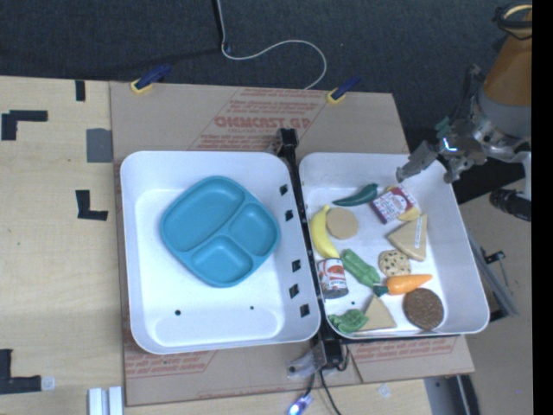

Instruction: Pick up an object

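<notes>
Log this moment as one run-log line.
arm: at right bin's far right corner | claw: above rim, holding nothing | banana, carrot, cookie: in bin | blue plate: left bin

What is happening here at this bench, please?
A grey robot arm with an orange band reaches in from the right, and its tool is above the far right corner of the right white bin. That bin holds toy food, such as a yellow banana and an orange carrot. The left white bin holds a blue divided plate. Nothing is picked up yet.
</notes>
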